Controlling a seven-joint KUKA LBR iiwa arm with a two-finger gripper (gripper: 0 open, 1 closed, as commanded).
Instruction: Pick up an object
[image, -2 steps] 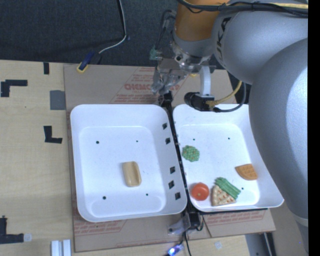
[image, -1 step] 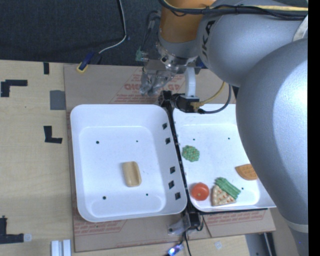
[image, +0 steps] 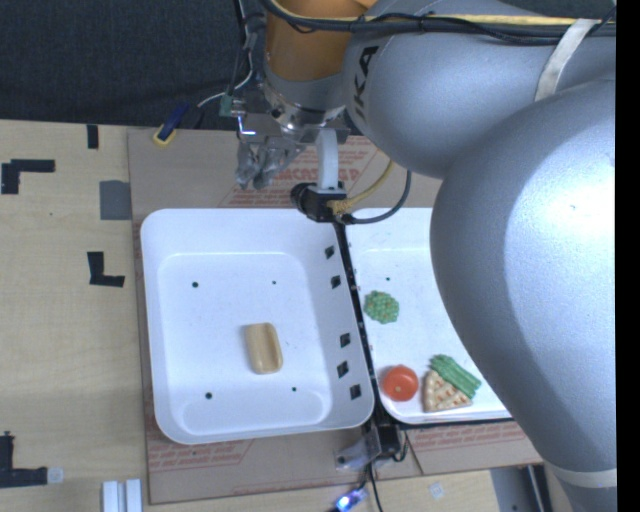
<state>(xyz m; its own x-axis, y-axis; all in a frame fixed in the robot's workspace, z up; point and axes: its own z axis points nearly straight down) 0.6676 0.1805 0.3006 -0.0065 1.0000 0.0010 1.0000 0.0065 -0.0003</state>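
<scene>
A tan bread roll (image: 263, 348) lies in the middle of the left white bin (image: 170, 300). The right white bin (image: 410, 270) holds a green broccoli-like piece (image: 381, 306), a red tomato (image: 400, 382) and a pizza-like slice with green on top (image: 447, 385). My gripper (image: 262, 168) hangs beyond the far edge of the left bin, over the cardboard, well away from the roll. Nothing shows between its fingers.
The big grey arm (image: 520, 200) covers the right side of the view and part of the right bin. A black divider (image: 345, 300) with clips runs between the bins. Cables and a yellow-blue item (image: 170, 127) lie at the back.
</scene>
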